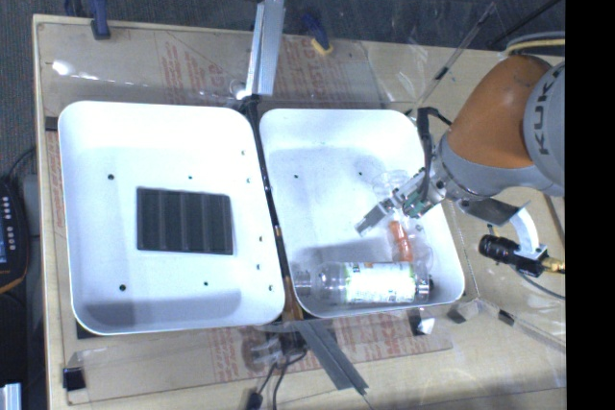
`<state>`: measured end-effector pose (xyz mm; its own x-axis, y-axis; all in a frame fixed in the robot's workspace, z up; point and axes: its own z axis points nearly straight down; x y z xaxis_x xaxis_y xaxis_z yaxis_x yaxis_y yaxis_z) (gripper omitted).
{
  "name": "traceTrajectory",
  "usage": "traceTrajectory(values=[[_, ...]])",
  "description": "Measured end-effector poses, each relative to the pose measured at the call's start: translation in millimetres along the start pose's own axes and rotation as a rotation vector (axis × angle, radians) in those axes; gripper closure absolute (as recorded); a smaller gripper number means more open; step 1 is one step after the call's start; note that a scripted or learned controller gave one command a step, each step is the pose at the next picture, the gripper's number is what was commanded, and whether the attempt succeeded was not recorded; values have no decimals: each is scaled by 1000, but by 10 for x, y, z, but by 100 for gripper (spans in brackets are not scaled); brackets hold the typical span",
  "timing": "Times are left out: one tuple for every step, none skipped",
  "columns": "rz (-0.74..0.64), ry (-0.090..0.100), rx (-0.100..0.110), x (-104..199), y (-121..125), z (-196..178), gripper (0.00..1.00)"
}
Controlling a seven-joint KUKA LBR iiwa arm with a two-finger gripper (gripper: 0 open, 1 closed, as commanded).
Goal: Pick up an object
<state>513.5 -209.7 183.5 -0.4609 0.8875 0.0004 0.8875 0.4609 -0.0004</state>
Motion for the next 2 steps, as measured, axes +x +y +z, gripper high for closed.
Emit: traceTrajectory(values=[[4,3,3,-106,195,502,0],[27,0,0,47,-93,-6,0]])
